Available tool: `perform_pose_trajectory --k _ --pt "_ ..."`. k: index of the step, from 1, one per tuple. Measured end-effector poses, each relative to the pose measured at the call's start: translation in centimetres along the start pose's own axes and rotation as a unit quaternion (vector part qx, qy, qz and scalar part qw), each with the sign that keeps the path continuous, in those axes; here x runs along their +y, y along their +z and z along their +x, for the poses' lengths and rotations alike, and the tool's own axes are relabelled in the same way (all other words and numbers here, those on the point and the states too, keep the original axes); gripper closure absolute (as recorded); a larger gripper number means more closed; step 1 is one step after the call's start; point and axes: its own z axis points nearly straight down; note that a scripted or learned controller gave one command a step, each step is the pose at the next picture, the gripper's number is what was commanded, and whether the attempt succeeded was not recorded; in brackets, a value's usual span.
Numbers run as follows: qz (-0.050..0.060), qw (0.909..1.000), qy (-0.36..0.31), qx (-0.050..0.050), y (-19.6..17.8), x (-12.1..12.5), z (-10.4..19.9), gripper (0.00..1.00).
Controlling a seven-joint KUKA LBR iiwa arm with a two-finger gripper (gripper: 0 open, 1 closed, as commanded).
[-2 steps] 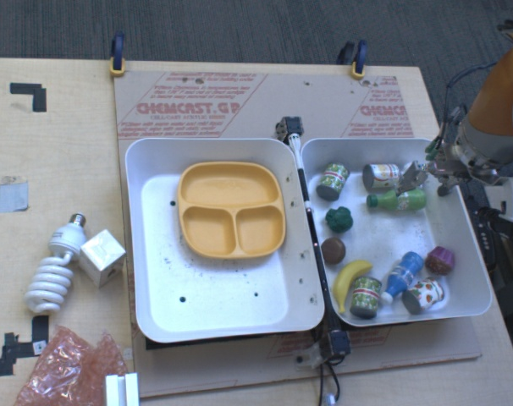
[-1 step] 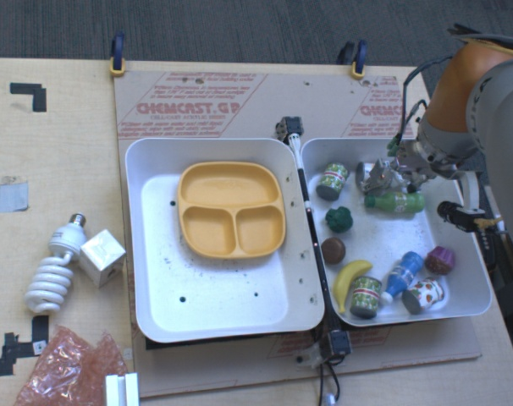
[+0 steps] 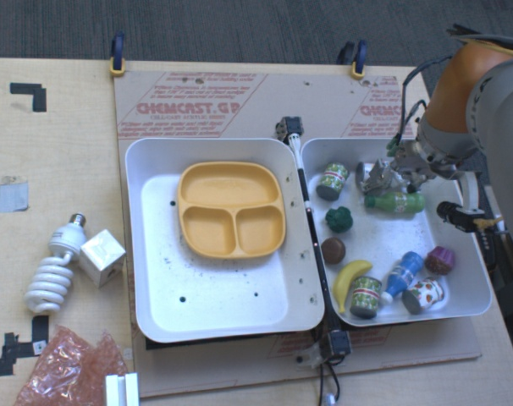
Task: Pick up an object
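I see the gripper point(image 3: 382, 178) low in the right bin point(image 3: 468, 299), just above the green bottle point(image 3: 395, 201); can't tell its spread.

Arm point(image 3: 481, 83) reaching in from the bench's right edge, wrist bent down, tool point(image 3: 383, 176) lowered near the far right corner.

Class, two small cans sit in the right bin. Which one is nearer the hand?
The can at the bin's top left, beside the green bottle under the hand. The other can lies by the banana.
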Motion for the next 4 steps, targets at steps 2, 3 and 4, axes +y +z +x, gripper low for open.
perform_pose_trajectory --k 2,3,4 --pt "-0.002 1.0000 -0.001 0.005 0.0 0.2 -3.8 0.00" --pt "-0.008 1.0000 0.000 0.001 -0.1 0.3 2.8 0.00" --pt "-0.008 1.0000 0.001 0.000 -0.1 0.4 2.5 0.00"
